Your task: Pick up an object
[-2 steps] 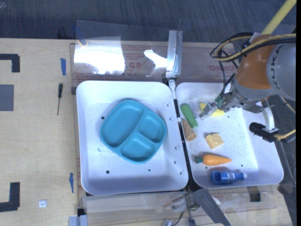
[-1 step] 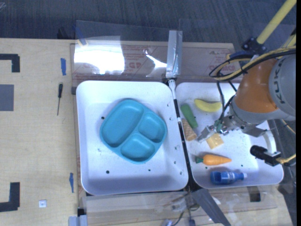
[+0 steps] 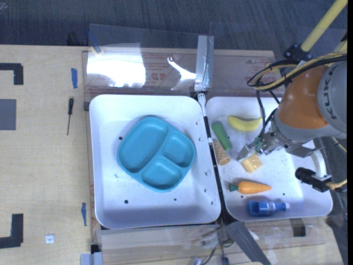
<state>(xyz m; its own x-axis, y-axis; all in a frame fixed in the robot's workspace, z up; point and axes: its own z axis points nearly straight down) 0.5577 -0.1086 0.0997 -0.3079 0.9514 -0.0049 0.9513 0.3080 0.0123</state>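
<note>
Wooden worktop (image 3: 38, 164), 2 white bins. Gripper (image 3: 255, 149) low in right bin (image 3: 309, 203), just above cheese wedge (image 3: 252, 163); jaws' state unclear. Approach step; next, descend and close on wedge.

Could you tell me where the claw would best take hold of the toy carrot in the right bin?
Probably across the middle of the toy carrot, coming from above. It lies flat and roughly left-right, green top at the left, with bare bin floor on both long sides; the blue bottle lies apart below it.

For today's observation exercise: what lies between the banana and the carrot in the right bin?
In the camera view, a yellow cheese wedge lies between banana and carrot, with the gripper just above it.
</note>
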